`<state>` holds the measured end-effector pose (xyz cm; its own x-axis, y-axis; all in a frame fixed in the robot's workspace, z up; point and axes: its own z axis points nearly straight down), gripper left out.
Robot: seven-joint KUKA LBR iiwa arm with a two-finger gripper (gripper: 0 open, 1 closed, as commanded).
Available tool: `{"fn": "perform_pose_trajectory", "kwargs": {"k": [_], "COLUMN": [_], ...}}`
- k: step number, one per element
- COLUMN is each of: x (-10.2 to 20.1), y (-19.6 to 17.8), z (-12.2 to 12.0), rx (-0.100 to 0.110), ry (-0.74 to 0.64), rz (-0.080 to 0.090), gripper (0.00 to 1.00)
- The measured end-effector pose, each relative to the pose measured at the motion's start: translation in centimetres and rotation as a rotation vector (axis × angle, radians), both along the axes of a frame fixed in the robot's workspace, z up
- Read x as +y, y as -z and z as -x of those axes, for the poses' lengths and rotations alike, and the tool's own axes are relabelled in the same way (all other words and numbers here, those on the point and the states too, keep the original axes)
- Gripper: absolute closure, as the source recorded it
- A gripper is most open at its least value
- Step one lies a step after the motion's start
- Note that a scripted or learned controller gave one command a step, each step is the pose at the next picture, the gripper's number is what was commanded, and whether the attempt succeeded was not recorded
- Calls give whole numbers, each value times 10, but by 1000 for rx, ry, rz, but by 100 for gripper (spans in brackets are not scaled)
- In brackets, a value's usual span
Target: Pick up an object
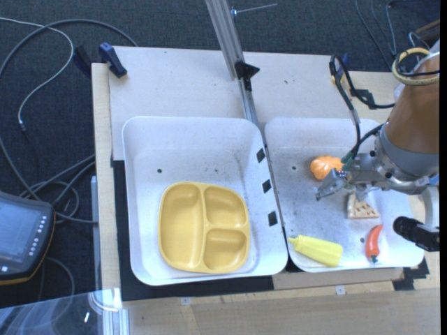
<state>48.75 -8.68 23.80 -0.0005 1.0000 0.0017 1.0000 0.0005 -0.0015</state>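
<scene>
The arm point(412, 128) reaches in from the right, bent low over the right bin point(300, 138). Its gripper point(335, 181) hangs just beside the orange ball point(324, 166); its opening cannot be told.

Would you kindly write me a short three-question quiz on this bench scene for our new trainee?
1. True or false: the yellow tray lies in the left bin.
2. Which item lies nearest the end effector? A) orange ball B) red pepper C) yellow corn
3. Fill in: the tan waffle piece lies in the ____ bin.

Key: 1 true; 2 A; 3 right.
</scene>
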Motion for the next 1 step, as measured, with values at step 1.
{"fn": "perform_pose_trajectory", "kwargs": {"k": [1], "x": [0], "y": [0], "z": [0], "rx": [-1], "ry": [0], "rz": [0], "gripper": [0]}}
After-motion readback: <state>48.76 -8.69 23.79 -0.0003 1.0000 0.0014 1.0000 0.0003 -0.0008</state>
